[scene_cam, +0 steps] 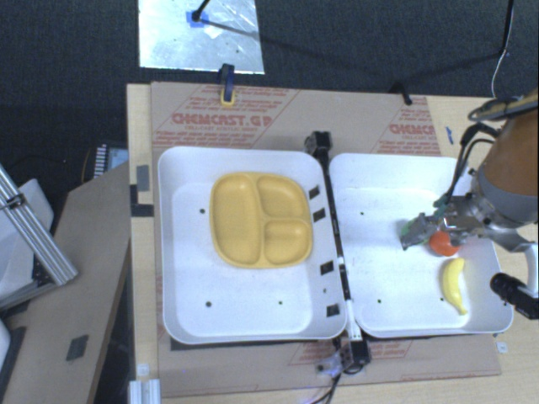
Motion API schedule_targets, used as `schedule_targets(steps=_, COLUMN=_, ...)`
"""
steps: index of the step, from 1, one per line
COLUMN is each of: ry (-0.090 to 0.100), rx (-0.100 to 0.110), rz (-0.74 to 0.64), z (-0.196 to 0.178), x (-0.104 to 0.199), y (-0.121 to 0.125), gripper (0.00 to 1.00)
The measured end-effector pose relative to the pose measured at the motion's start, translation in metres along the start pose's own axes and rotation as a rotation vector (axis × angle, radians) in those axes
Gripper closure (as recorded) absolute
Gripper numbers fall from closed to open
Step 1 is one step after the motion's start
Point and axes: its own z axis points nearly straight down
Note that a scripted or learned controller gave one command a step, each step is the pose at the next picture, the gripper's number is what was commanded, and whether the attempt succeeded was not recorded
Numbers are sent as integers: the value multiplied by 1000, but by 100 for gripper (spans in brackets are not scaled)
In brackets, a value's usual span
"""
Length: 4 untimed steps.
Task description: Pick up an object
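A small orange-red round object (443,244) lies in the right bin (379,310), toward its right side. A yellow banana (454,285) rests just below it, near the bin's front right corner. My gripper (431,228) hangs low over the right bin, directly above and slightly left of the orange-red object, partly covering its top. I cannot tell whether it touches the object. The grey arm with its orange band (514,162) reaches in from the right.
A yellow divided plate (259,219) sits in the middle of the left bin (189,310). A black divider rail (330,234) runs between the two bins. The bins rest on a cardboard sheet (278,112).
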Motion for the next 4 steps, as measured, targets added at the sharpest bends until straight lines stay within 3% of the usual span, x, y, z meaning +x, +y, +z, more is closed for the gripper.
schedule_targets(steps=1, ry=-1, rx=-10, rz=-2, z=-5, x=0, y=2, gripper=0)
schedule_targets(steps=3, ry=0, rx=-4, rz=0, z=121, x=3, y=3, gripper=0)
schedule_targets(steps=4, ry=0, rx=-7, rz=1, z=155, x=3, y=3, gripper=0)
